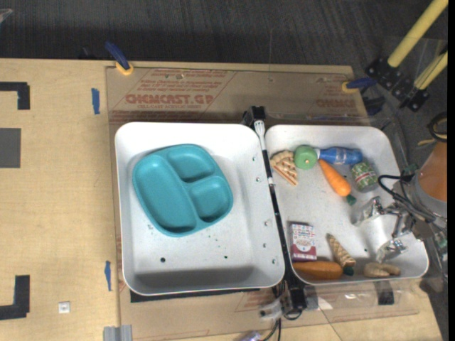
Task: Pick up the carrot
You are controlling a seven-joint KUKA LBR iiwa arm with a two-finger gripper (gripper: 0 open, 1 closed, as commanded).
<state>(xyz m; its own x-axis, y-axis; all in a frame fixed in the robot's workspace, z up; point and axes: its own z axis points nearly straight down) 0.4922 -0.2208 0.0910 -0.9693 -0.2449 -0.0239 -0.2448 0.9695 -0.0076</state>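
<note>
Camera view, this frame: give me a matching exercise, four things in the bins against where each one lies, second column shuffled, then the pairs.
Things:
1. carrot
2. teal divided plate
3. small red-and-white box
4. gripper

Places:
A. in the left bin
B. upper part of the right bin, beside the green ball
C. right side of the right bin, below the carrot
D. lower left of the right bin, near the divider

Pairs: 1-B, 2-A, 3-D, 4-C
</note>
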